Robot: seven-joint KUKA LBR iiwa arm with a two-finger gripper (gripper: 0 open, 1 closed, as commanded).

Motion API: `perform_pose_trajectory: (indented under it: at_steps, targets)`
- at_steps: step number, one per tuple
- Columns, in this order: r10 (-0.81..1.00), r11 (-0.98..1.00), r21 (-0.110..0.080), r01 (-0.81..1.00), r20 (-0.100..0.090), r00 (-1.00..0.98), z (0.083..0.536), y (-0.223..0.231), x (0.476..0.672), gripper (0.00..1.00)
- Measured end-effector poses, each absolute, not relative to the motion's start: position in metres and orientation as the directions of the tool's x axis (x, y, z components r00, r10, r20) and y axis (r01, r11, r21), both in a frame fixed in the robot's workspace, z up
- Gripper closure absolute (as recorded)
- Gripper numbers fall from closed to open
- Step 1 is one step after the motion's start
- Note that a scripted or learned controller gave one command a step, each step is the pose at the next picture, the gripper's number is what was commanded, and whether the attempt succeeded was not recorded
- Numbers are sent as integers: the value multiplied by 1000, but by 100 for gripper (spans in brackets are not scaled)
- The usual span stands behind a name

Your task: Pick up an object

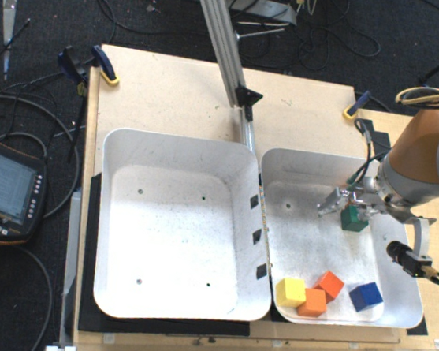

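Here, no writing reads clearly — the handheld control pendant (1, 193) on the dark floor at left shows a blurred screen. A pale wooden bench (182, 95) bears two shallow white plastic bins; the right-hand bin (306, 181) holds a yellow cube (292, 291), two orange blocks (322, 293) and a blue cube (365, 296) along its near edge. The gripper (347, 207) hangs low in that bin, right at a small green block (354, 220) — I cannot tell whether it clasps it.

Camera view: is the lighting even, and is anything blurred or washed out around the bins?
Camera view: lighting is soft and even with faint shadows; the white right bin looks bright but keeps its speckle detail; the coloured blocks are crisp; the gripper beside the green block looks slightly soft, its fingers hard to resolve.
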State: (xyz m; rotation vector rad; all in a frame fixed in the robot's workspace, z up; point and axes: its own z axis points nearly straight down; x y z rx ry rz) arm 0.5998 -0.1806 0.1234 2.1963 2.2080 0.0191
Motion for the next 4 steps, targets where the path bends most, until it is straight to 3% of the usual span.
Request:
perform_pose_trajectory:
  at_steps: [1, 2, 3, 4]
  targets:
    - [1000, 1, 22, 1000, -8, -1, 115, -184, 625, 0]
    - [1000, 3, 28, 1000, -12, -2, 115, -194, 645, 0]
    - [1000, 3, 30, 1000, -13, -3, 115, -200, 654, 0]
    - [1000, 3, 30, 1000, -13, -2, 113, -191, 642, 0]
